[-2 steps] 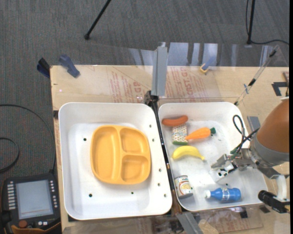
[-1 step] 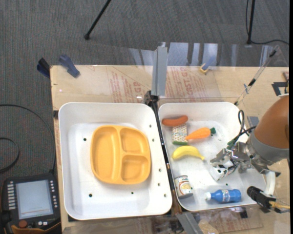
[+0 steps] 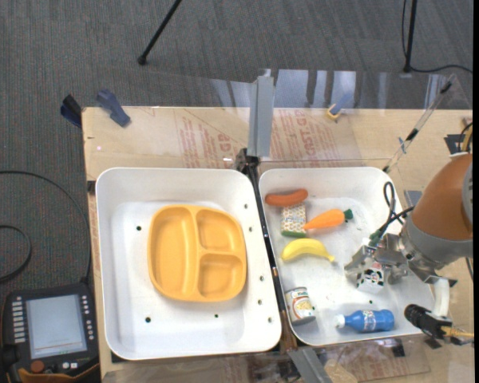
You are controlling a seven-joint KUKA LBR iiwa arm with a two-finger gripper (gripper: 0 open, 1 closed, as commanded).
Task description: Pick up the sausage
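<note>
We see the sausage point(image 3: 287, 197), reddish-orange & stubby, lying at far left of the right bin point(image 3: 335, 174). Gripper point(image 3: 374, 268) is near a cow-print item point(image 3: 372, 277); can't tell its grip.

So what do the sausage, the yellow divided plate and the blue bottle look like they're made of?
Sausage: probably moulded toy plastic, smooth and evenly reddish orange. Yellow divided plate: looks like hard plastic, one flat colour, soft sheen. Blue bottle: likely plastic, glossy blue with white cap and label.

arm point(image 3: 451, 214) cut off at right, jaws' spread unclear
</note>
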